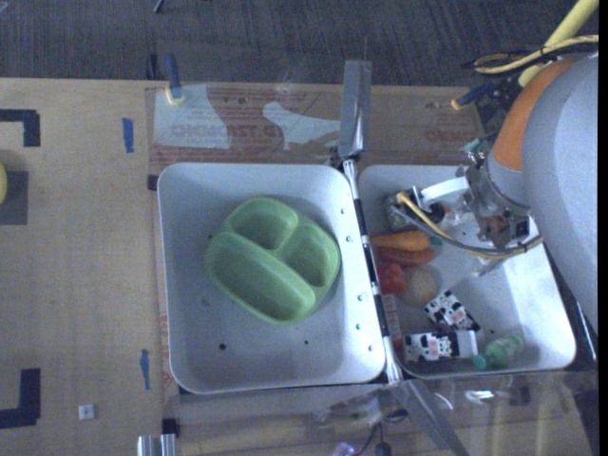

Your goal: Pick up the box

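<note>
Two small black-and-white cow-patterned boxes lie in the right bin [556,350]. One box [448,310] sits tilted near the bin's middle. The other box [438,346] lies flat along the front wall. My gripper [486,218] hangs over the back part of this bin, under the grey wrist with the orange band. It is behind and to the right of both boxes and apart from them. Nothing shows held under it.
An orange carrot [404,242], a red item [391,276] and a beige round item [422,284] lie along the right bin's left side. A green bottle [501,351] rests at its front right. The left bin [180,283] holds a green divided plate [274,257].
</note>
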`<state>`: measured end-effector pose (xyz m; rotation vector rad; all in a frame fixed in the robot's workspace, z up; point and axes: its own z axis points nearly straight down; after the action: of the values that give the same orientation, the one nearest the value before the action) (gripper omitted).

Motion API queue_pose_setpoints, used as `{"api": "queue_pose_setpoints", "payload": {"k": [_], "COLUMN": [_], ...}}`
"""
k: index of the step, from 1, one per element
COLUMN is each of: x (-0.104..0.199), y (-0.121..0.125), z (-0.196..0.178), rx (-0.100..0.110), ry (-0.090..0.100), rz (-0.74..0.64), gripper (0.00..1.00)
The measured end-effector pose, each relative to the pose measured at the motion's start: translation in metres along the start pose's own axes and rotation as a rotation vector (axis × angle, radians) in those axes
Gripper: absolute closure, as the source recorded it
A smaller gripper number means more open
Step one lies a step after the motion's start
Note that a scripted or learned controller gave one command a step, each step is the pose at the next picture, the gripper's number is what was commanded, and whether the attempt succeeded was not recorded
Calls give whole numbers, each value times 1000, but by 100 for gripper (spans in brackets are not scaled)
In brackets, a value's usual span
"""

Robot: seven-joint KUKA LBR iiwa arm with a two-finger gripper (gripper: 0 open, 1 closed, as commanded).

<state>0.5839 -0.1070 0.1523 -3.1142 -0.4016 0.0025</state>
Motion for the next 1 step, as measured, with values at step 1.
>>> {"api": "queue_pose_setpoints", "payload": {"k": [1], "x": [39], "y": [-19], "z": [-33], "rx": [-1], "ry": [0], "rz": [-41], "gripper": [0]}}
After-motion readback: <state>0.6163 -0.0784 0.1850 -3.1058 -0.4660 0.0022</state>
